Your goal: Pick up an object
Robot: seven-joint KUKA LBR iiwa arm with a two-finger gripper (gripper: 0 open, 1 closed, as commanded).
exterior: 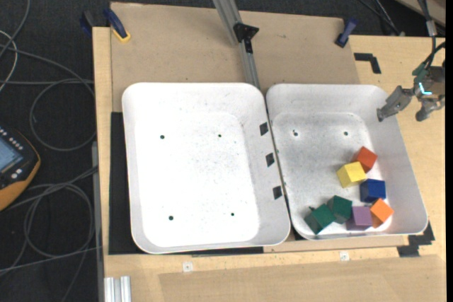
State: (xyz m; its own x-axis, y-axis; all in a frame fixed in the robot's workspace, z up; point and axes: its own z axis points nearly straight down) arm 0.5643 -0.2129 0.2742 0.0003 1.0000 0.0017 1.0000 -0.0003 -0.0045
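Locating target: blocks cluster in the near-right corner of the right bin (283, 117); no single one is marked out by the task.
Blocks: red block (367, 156) farthest up; yellow block (350, 173) touching it just below-left; blue block (373, 189) beneath those; orange block (381, 210) and purple block (362, 216) by the near rim; two green blocks (330, 213) to the left, touching each other.
Nearest candidate: red block, judged the shortest reach, with open bin floor above it.
Axis: blocks look roughly cubic, no long axis worth aligning to; red sits rotated against the bin walls.
Gripper (408, 106): at the right bin's far-right rim, over or just outside the edge; two fingers spread apart, nothing between them.
Key relation: every block lies down-left of the gripper in the view, toward the near side of the bin; red near, greens well apart from it.
Next move (judgement): travel inward and toward the near rim, then descend.
Risk: blocks touch, so fingers may nudge neighbours.
Left bin (141, 152): beside the right one, not involved.
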